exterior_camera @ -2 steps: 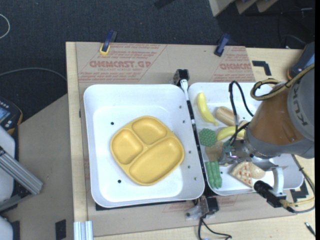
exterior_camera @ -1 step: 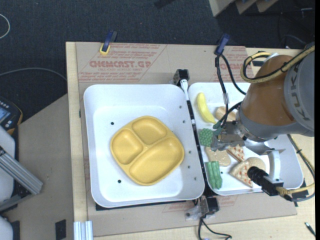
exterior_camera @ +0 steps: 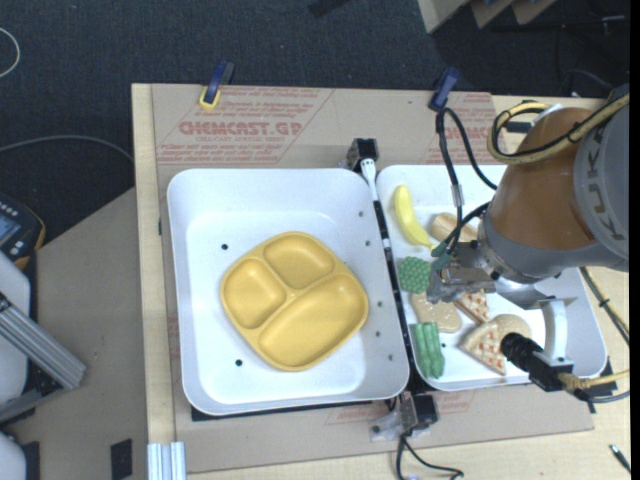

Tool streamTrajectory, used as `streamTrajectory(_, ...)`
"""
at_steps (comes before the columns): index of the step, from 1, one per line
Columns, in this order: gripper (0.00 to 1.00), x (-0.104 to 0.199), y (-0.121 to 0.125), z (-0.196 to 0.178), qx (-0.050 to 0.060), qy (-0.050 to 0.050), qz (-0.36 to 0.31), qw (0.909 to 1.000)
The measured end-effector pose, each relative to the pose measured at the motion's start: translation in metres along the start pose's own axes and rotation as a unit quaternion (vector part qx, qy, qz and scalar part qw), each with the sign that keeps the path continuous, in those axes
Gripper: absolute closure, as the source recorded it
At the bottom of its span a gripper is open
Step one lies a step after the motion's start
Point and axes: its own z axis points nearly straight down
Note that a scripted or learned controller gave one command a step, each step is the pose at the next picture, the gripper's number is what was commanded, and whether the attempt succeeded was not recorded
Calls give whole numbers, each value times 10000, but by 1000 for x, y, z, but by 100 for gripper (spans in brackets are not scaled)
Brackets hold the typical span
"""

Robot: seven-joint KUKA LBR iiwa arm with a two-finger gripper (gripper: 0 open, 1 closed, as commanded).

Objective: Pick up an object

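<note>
A grey robot arm (exterior_camera: 560,203) with an orange band reaches in from the right and bends down over the right white bin (exterior_camera: 590,333). Its gripper (exterior_camera: 455,280) hangs low among a cluster of toy foods near that bin's left side; whether it is released or clenched cannot be told from this angle, and nothing can be seen held in it. Around it lie a yellow banana (exterior_camera: 408,215), a green leafy piece (exterior_camera: 413,273), a long green vegetable (exterior_camera: 429,350), a tan cookie (exterior_camera: 437,315) and a pizza slice (exterior_camera: 487,346) dotted with red. The left white bin (exterior_camera: 200,218) holds a yellow plate (exterior_camera: 293,299) divided into three compartments, sitting flat. The cardboard sheet (exterior_camera: 250,123) under the bins carries red print reading "CHEMCAST GP".
</note>
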Motion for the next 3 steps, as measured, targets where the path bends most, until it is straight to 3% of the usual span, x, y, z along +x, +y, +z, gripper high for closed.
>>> streamTrajectory(1,100,70,-1,-10,2,8,-32,10000)
streamTrajectory(2,100,120,1,-121,-50,28,-39,10000)
streamTrajectory(3,100,101,1,-213,-49,13,2,10000)
